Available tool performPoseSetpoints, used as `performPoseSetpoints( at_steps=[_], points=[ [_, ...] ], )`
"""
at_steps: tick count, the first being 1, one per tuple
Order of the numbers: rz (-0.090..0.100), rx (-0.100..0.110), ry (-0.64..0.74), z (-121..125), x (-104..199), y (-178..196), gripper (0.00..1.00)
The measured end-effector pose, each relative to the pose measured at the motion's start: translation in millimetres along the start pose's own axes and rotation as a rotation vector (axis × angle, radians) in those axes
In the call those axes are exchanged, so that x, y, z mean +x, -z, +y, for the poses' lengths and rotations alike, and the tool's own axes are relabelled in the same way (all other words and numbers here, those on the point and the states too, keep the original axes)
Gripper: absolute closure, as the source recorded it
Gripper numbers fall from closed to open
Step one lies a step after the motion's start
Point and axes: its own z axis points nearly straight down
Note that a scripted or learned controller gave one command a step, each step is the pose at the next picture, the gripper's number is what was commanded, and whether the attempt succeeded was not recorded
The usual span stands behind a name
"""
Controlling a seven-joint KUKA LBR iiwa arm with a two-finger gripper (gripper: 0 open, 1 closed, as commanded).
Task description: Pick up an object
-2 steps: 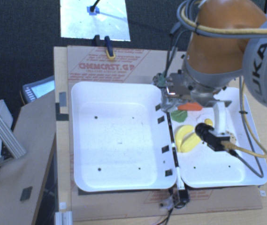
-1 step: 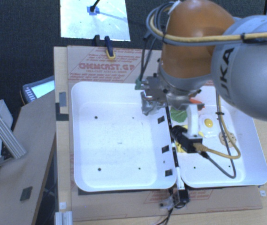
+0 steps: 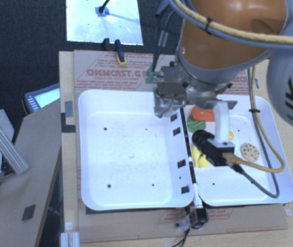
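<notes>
Objects (image 3: 195,123) to pick from lie in the right bin (image 3: 270,192), and I think none of them is picked up yet.

On the left, the left bin (image 3: 131,153) shows its white floor with a few little dark dots. Next comes the claw (image 3: 164,106). It hangs at the far end of the strip where the two bins meet, under the big grey and orange arm (image 3: 228,30). I cannot tell if the claw is open or closed. I see nothing in its grip.

To the right of the claw, in the right bin, sit an orange thing (image 3: 204,114) and a green thing (image 3: 195,123), touching each other. Nearer the front is a yellow thing (image 3: 203,162). Farther right lies a round tan disc (image 3: 249,151) with small dots on it, apart from the rest.

So the job looks like it is at the start. The claw needs to go over one thing, come down, grab it and lift it.
</notes>
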Motion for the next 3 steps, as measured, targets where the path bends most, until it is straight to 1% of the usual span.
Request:
performPoseSetpoints(
  at_steps=[1, 2, 3],
  points=[
    [-0.003, 0.003, -0.002, 24.1, 29.0, 67.5, 1.0],
    [-0.006, 0.011, -0.004, 22.9, 27.5, 63.3, 0.0],
    [-0.005, 0.008, 0.002, 23.5, 27.7, 74.7, 1.0]
  ],
)
